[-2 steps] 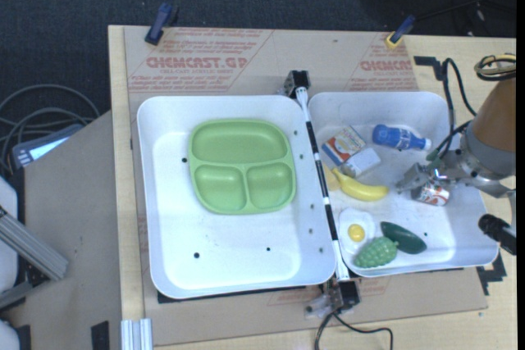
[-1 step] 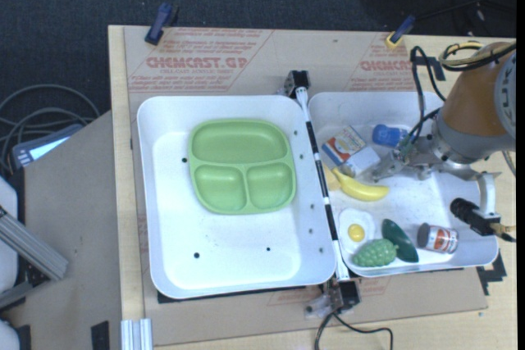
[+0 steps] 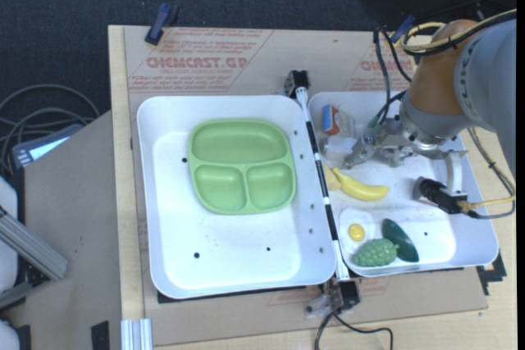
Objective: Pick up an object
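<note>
Yellow banana [image 3: 359, 187] lies just below the end effector [image 3: 354, 150].

A robotics lab: plastic-covered bench [image 3: 205, 61], loose cables [image 3: 41, 115] on dark carpet, toy food in bins [image 3: 164, 258].

End effector [image 3: 354, 150] over right bin [image 3: 476, 246], near banana [image 3: 361, 188]

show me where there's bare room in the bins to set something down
Left bin: bare floor in front of and left of the green tray. Right bin: crowded, with the claw at the back, then banana, fried egg, grapes and dark green vegetable in front.
</note>
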`<state>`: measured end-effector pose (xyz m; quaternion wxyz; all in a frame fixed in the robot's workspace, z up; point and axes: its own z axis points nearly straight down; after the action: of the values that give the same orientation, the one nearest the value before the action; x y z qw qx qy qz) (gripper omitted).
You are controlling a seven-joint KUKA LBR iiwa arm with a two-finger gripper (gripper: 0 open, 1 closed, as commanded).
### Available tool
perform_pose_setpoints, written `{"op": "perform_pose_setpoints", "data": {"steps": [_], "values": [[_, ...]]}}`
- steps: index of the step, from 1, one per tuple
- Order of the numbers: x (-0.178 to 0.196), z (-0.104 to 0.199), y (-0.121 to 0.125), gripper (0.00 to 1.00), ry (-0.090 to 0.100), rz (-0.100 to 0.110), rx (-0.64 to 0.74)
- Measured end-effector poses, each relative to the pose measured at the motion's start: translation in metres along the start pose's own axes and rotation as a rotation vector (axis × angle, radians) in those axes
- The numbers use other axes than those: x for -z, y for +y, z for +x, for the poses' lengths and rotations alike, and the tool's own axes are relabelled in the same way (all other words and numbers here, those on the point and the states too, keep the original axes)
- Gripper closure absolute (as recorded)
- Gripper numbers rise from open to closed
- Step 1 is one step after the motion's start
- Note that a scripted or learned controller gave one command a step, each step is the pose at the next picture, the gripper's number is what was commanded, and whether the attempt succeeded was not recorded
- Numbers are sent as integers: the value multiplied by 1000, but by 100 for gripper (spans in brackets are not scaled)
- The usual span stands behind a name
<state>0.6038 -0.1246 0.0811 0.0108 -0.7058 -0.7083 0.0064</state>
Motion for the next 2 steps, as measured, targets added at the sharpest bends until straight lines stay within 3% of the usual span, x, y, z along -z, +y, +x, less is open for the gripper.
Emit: {"op": "perform_pose_setpoints", "data": {"steps": [1,2], "values": [[35,-37,29,0,-6,-23,-3],[12,-84,55,0,-1,-25,3]]}}
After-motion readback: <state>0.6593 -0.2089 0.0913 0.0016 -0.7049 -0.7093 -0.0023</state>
